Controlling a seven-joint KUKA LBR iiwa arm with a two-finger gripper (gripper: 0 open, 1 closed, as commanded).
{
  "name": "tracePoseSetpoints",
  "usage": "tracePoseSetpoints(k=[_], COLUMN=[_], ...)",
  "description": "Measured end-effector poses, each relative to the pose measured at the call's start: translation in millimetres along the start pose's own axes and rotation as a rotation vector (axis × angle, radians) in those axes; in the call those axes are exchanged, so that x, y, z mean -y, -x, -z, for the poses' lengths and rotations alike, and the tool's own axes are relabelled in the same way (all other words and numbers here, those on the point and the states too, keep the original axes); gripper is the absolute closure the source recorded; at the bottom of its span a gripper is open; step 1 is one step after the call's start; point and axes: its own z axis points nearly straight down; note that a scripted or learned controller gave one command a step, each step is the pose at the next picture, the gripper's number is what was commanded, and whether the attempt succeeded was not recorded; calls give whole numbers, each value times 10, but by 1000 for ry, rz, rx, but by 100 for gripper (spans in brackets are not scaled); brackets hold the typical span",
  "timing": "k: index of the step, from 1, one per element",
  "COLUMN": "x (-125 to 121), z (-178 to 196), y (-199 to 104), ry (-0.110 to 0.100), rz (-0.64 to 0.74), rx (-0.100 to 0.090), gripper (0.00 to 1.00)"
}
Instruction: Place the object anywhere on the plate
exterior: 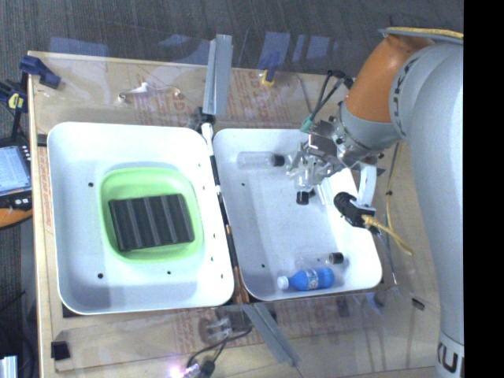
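Note:
A light green plate (pixel 110 191) lies in the middle of the left bin (pixel 71 144). A dark ridged rectangular piece (pixel 150 220) rests flat on the plate. My gripper (pixel 305 189) hangs over the upper middle of the right bin (pixel 268 227), pointing down, with nothing visible in it. Just left of the gripper, a clear bottle with a black cap (pixel 257 161) lies on its side. A blue bottle with a white cap (pixel 309 279) lies at the right bin's near edge. A second clear bottle with a dark cap (pixel 323 259) lies just above the blue bottle.
A black object with a yellow cable (pixel 352 209) hangs at the right bin's right wall, under the wrist. A metal bar (pixel 216 73) stands at the back between the bins. A tablet (pixel 12 172) sits off the bench's left edge.

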Motion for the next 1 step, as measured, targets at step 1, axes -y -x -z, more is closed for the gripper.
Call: tracePoseSetpoints(k=[1], x=[0], z=[1], y=[0], ry=[0], rz=[0], rx=[0], gripper=[0])
